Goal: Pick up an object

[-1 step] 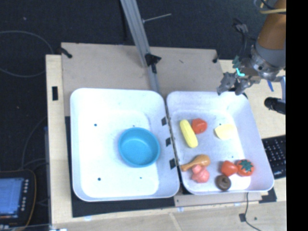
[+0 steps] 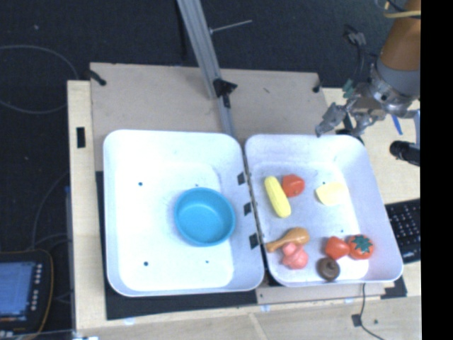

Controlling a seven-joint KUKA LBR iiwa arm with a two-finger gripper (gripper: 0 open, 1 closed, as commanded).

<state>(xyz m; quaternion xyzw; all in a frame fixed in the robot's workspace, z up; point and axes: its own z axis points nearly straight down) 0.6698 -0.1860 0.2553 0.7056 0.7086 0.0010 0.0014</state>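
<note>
My gripper (image 2: pixel 341 122) hangs over the far rim of the right bin (image 2: pixel 375 190), open, with nothing between its fingers. Well in front of it, the bin holds a yellow banana-like piece (image 2: pixel 277 195) with a red piece (image 2: pixel 293 185) touching it. A pale yellow block (image 2: pixel 330 193) lies to their right. Along the near side lie a brown drumstick (image 2: pixel 287 240), a pink piece (image 2: pixel 295 258), a red tomato (image 2: pixel 336 247), a red fruit with a green top (image 2: pixel 360 246) and a small brown ring (image 2: pixel 328 268).
A blue bowl (image 2: pixel 204 216) sits in the left bin (image 2: pixel 127 190). A grey metal post (image 2: pixel 202 41) slants up from the gap behind the bins. A black keyboard (image 2: pixel 405 225) lies right of the right bin.
</note>
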